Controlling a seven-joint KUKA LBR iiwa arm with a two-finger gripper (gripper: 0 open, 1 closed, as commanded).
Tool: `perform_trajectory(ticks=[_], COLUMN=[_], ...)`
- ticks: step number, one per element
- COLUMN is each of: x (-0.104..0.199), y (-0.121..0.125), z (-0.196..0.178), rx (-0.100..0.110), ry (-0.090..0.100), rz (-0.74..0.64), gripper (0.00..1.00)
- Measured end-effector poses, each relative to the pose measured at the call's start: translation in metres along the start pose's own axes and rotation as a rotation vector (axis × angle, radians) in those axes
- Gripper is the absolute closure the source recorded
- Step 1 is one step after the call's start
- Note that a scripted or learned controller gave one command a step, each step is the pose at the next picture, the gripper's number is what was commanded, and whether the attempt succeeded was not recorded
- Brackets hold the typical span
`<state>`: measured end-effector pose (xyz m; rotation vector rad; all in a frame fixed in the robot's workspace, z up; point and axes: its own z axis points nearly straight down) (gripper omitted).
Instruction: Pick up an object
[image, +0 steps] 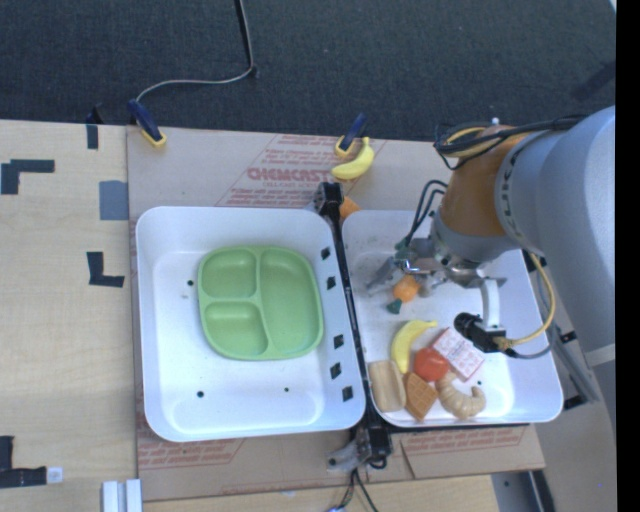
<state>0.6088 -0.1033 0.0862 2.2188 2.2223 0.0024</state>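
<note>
Gripper (398, 274) in the right bin (540, 395), fingers closed around a small orange object (405, 291). Near it lie a banana (408, 340), tomato (431, 365), bread pieces (387, 386). Left bin (165, 400) holds a green tray (260, 302).

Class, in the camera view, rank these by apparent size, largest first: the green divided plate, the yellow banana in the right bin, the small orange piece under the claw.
1. Green divided plate
2. Banana
3. Orange piece

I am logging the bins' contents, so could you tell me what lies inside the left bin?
Inside the left bin lies a green divided tray, its three compartments bare. The bin floor beneath the tray is covered.
</note>
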Motion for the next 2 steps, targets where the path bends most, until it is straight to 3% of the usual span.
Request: perform_trajectory(ticks=[1, 2], x=[-0.001, 0.054], y=[0.0, -0.018], z=[-0.01, -0.132], rx=[-0.002, 0.001], ry=[-0.003, 0.0], rz=[0.0, -0.001], gripper=[1.0, 1.0])
